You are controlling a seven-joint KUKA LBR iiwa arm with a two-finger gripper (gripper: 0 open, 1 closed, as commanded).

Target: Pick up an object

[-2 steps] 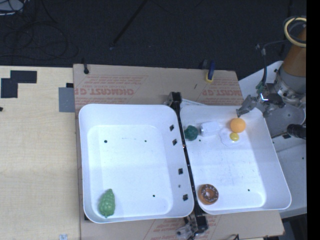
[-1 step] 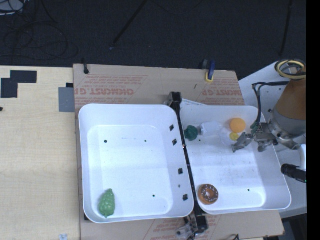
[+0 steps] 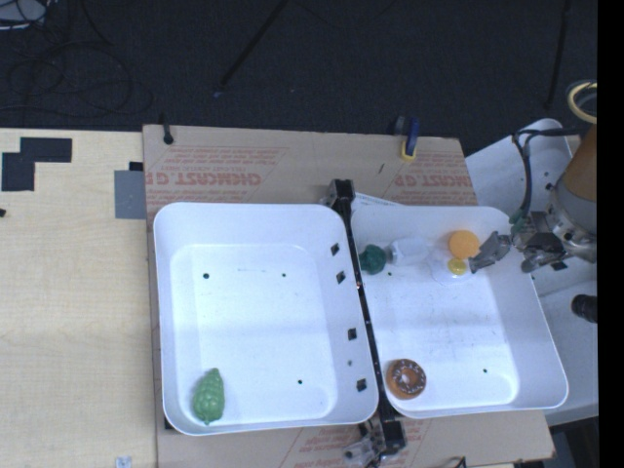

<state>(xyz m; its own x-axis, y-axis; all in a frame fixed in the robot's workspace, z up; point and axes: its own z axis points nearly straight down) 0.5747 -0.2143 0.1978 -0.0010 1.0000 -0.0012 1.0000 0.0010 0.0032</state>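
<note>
Pale wooden tabletop under cardboard, two white bins on it, you see the gripper at the right bin's far right rim, fingers apart and holding nothing, orange ball just beside them, teal object near the divider, donut at the near edge, green object in the left bin.

The arm shows an orange-tan band with a pale cream ring at its top; below that sits a light grey, rounded wrist section; a black cable loops down its side to the wrist; the gripper is a cluster of dark grey and silvery metal parts (too small and blurred to pick out screws or markings); one slim grey finger juts out from it, darker at the tip.
</note>
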